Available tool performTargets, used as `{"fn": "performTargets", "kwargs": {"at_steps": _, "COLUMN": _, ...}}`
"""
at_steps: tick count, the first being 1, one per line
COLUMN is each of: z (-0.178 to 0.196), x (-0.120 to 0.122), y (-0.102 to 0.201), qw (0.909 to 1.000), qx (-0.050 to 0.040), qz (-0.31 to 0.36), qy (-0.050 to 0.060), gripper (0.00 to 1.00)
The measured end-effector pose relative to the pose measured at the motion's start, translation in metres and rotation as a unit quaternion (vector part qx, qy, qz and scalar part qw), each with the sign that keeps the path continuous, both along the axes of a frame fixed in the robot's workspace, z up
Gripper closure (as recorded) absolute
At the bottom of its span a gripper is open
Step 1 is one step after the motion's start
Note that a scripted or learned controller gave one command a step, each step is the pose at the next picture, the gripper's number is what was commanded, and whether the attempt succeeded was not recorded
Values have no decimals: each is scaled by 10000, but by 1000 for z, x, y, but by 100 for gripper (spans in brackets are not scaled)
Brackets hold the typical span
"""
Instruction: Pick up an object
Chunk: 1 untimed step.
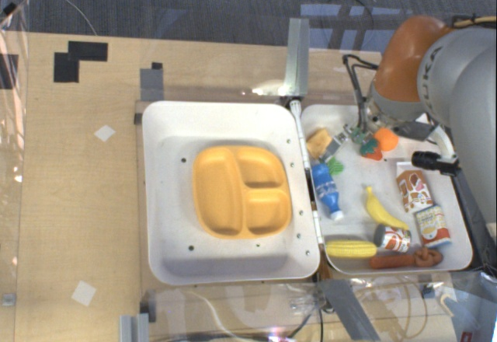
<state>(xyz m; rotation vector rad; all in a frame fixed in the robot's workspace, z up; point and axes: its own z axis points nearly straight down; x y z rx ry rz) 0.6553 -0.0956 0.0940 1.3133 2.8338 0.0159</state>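
arm over right bin, pincer state not readable

the arm (435, 68) reaches in from the right and hangs over the far end of the right bin (466, 255). the gripper (359, 133) sits low there, beside a carrot (378, 143) with a green top. whether it is open, closed or gripping anything cannot be told.

items in the right bin: bread piece (318, 141) at the far left corner; blue bottle (326, 191) along the left wall; banana (384, 208) mid-bin; corn cob (351, 248) and sausage (407, 259) at the near wall; small can (394, 238) and two packets (423, 212) toward the right.

the left bin (167, 247) carries a yellow divided tray (241, 190), lying flat.
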Motion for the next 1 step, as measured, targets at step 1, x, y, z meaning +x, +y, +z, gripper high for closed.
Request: {"fn": "performTargets", "kwargs": {"at_steps": 1, "z": -3, "x": 12, "y": -14, "qw": 9984, "qx": 75, "qz": -531, "qy": 155, "gripper": 0}}
